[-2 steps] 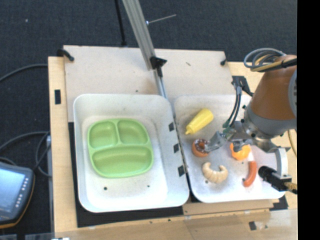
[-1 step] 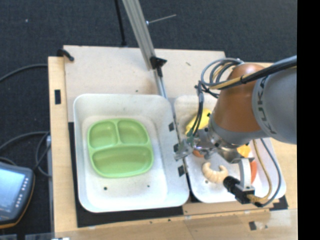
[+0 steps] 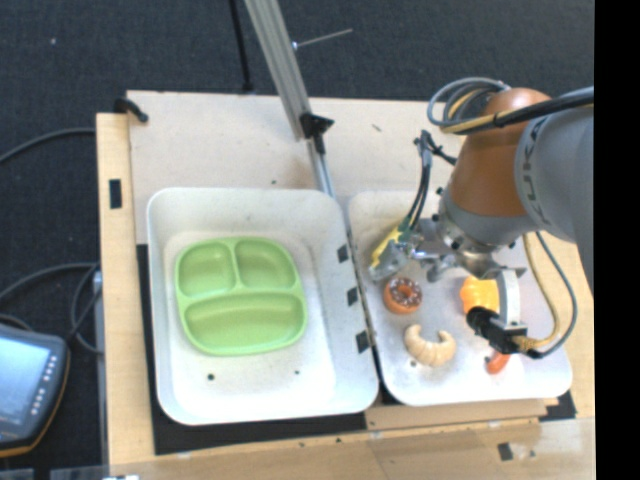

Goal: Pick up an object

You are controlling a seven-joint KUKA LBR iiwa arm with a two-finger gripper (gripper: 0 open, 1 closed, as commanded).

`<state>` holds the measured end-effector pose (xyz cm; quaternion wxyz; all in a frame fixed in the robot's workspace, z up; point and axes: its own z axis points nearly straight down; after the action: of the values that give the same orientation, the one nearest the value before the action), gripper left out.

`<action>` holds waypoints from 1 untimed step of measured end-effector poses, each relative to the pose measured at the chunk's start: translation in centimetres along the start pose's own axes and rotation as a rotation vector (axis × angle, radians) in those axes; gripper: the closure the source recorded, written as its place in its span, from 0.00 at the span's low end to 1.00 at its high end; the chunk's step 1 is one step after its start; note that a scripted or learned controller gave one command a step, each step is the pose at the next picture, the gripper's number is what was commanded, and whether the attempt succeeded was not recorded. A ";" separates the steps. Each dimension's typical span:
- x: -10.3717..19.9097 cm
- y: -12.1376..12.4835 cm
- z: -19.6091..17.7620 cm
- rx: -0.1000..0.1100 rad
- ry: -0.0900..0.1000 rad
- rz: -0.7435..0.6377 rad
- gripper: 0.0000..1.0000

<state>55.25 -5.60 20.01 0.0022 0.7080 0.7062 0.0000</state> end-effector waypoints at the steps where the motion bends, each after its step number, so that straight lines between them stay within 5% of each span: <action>1: -6.0 -6.2 -5.6 -0.001 -0.001 0.000 0.00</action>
<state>49.05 -11.53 25.58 0.0027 0.7081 0.7061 0.0000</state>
